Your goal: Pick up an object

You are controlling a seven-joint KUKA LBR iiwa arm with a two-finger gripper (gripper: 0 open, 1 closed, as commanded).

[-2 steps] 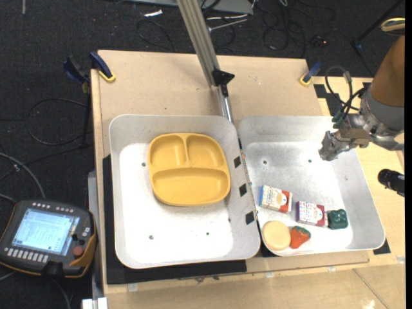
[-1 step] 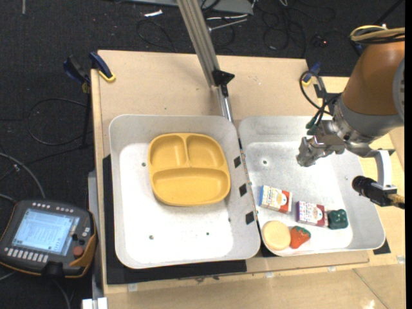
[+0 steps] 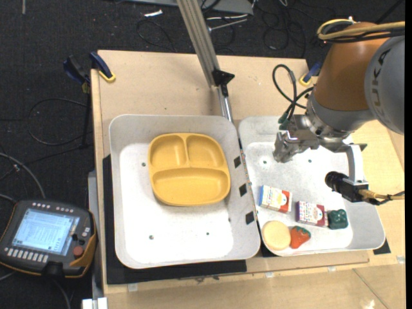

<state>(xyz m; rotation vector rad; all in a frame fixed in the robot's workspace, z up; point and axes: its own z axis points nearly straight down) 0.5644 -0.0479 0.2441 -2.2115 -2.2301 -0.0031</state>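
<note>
Objects: two cartons [image 3: 275,199], one tomato [image 3: 299,236], one divided plate [image 3: 189,169].

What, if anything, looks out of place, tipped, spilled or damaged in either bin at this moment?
Nothing stands out. The yellow divided plastic tray lies flat in the left white bin. In the right white bin the small white and orange carton, pink box, dark green toy, red toy strawberry and pale round disc sit clustered, intact.
</note>
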